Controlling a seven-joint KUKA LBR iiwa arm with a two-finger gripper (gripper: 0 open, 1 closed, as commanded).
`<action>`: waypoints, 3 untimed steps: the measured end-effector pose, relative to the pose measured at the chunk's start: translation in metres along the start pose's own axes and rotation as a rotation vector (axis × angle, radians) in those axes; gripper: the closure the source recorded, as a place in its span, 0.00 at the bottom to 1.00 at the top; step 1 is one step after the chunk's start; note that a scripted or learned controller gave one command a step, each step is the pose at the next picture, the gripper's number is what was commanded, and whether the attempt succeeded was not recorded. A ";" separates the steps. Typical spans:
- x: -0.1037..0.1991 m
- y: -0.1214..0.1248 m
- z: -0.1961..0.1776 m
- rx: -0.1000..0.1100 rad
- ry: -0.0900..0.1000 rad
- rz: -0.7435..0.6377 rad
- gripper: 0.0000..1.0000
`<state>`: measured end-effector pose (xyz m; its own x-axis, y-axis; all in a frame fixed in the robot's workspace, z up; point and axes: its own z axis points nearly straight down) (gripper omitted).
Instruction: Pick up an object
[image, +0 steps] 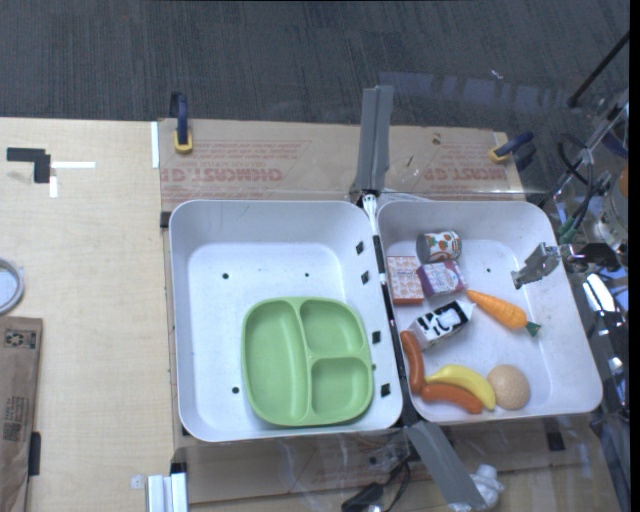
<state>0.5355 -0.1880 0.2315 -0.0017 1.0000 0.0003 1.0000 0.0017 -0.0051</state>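
The orange toy carrot (498, 309) lies diagonally in the right white bin (560, 400), green tip toward lower right. The tool (537, 266) hovers nearby, fingers apart, holding nothing.

Two white bins (190, 300), one green plate (305, 360), eight toy foods (498, 310).

Right bin (566, 300) crowded at its left half and near edge, bare floor toward its far-right corner

Looks like a robotics lab: two white bins (190, 300) clamped (180, 135) to a plywood worktop (80, 260), cardboard backing, toy food (498, 310), loose cables.
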 end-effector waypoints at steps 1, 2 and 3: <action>0.007 0.004 0.129 -0.002 0.000 -0.119 0.00; 0.006 0.004 0.123 0.001 0.002 -0.116 1.00; 0.046 0.021 0.035 -0.001 -0.001 -0.199 1.00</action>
